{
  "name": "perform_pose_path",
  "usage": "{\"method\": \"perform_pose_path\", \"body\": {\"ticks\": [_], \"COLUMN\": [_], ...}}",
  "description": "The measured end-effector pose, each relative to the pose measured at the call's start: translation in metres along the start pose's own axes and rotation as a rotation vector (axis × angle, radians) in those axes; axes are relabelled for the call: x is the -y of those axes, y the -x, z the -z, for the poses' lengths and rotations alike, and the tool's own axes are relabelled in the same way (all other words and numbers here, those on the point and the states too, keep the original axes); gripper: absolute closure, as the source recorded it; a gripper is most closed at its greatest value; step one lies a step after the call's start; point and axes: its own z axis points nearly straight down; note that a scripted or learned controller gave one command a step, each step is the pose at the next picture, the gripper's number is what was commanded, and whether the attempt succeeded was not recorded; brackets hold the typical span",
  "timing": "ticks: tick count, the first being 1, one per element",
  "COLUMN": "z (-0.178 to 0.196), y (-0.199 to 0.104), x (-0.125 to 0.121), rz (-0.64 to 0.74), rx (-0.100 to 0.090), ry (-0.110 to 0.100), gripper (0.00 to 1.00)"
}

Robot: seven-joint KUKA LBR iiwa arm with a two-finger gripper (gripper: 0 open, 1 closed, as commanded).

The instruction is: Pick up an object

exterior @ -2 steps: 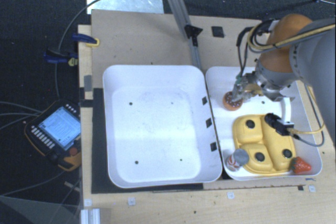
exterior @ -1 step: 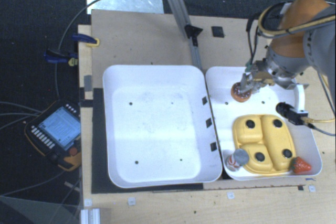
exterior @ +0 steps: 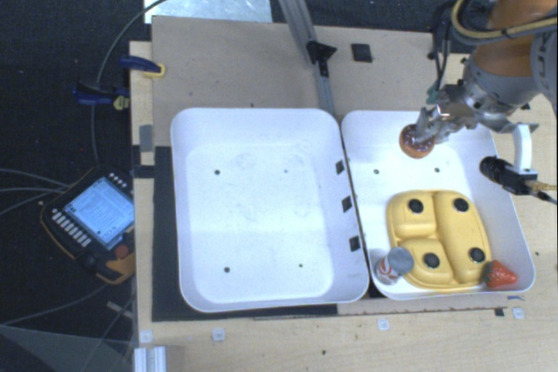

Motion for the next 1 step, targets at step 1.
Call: {"method": "perform_pose_path", "body": {"ticks": [1], "z": [0.0183], "y": [-0.0002], "x": [-0.0012], "rz": [0.002], "rx": [-0.001], "ry": [-0.003], "gripper": [1.00]}}
